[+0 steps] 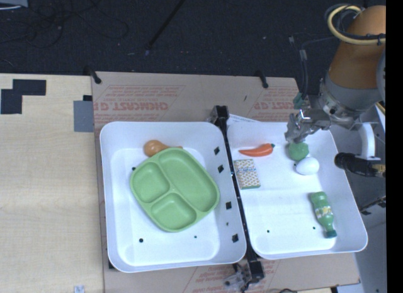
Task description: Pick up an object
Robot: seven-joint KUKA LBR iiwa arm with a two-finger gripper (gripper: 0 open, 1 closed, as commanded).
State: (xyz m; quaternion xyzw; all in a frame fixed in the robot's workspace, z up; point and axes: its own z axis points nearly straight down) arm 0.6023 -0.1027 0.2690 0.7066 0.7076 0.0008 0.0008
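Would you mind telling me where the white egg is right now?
The white egg lies in the right bin, near its far right side, directly beside the green ball under the gripper and up from the green bottle.

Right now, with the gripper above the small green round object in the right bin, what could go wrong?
The gripper hangs just above the small green round object, which lies against the white egg-shaped object; a descending finger might knock the egg aside. The round shape might also slip and roll toward the orange chili-shaped toy nearby.
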